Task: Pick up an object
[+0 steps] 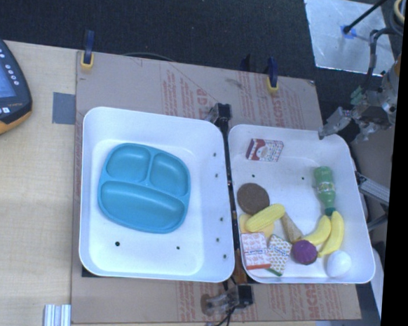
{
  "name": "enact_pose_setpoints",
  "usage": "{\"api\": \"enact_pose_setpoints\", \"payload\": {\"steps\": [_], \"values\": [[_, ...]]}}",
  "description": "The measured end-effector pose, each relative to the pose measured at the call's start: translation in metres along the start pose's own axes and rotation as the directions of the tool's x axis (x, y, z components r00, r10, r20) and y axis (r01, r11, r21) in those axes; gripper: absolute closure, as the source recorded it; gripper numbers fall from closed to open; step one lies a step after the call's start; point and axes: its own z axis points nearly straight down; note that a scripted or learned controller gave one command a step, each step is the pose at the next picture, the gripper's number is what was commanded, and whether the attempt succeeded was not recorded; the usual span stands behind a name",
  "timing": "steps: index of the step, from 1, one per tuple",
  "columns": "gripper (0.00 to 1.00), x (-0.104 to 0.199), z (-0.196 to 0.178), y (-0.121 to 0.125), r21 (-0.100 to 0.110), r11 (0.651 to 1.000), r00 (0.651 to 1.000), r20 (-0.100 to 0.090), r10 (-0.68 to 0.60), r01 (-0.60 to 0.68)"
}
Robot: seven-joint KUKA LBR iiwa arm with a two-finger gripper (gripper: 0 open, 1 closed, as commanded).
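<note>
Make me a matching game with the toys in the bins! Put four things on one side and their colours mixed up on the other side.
Things:
1. divided plate
2. bottle
3. banana
4. round cookie

Colours:
A. yellow
B. brown
C. blue
D. green

Right pairs: 1-C, 2-D, 3-A, 4-B. The plate lies in the left bin; the other three lie in the right bin.
</note>
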Motion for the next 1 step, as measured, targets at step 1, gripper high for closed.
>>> {"api": "enact_pose_setpoints", "payload": {"steps": [1], "values": [[0.00, 0.0016, 0.1098, -0.0963, 0.022, 1.000, 1.000, -0.006, 0.003, -0.003]]}}
